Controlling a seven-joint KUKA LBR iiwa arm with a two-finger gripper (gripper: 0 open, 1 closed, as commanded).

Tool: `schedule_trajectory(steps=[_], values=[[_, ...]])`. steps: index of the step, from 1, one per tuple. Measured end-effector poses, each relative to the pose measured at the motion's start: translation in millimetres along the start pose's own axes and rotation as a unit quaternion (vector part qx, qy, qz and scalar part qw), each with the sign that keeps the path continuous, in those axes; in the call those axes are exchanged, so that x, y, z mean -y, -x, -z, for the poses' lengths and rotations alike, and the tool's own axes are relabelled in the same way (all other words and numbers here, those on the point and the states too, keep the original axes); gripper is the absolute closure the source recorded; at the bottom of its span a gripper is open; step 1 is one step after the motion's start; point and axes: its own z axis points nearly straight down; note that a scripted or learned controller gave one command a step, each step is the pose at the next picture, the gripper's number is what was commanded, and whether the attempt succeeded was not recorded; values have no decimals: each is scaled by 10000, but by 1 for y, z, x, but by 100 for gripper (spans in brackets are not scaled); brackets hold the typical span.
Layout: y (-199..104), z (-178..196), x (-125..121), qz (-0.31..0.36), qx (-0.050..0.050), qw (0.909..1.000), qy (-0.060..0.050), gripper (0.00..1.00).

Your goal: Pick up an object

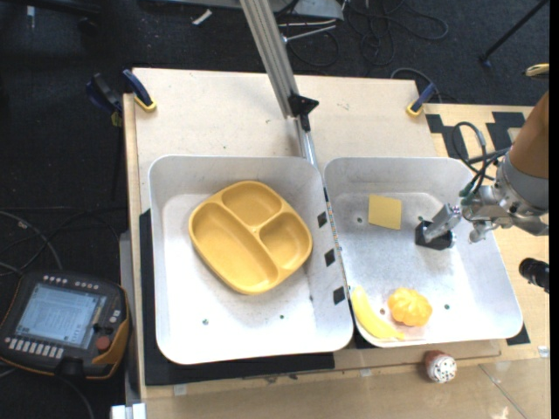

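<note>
The right bin holds three things. A flat yellow square lies near its back, a banana lies along the front left wall, and a round yellow-orange fruit sits beside the banana. My gripper hangs over the right half of this bin, to the right of the yellow square and apart from it. I see nothing held in it.
In the left bin lies a yellow divided plate. A small white dotted ball rests on the bench in front of the right bin. A slanted metal pole rises behind the bins, and clamps sit at the bench's back corners.
</note>
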Motion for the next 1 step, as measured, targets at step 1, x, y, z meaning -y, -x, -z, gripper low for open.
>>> schedule_trajectory(steps=[1], values=[[0, 0, 0, -3, -2, 10000, -1, 0]])
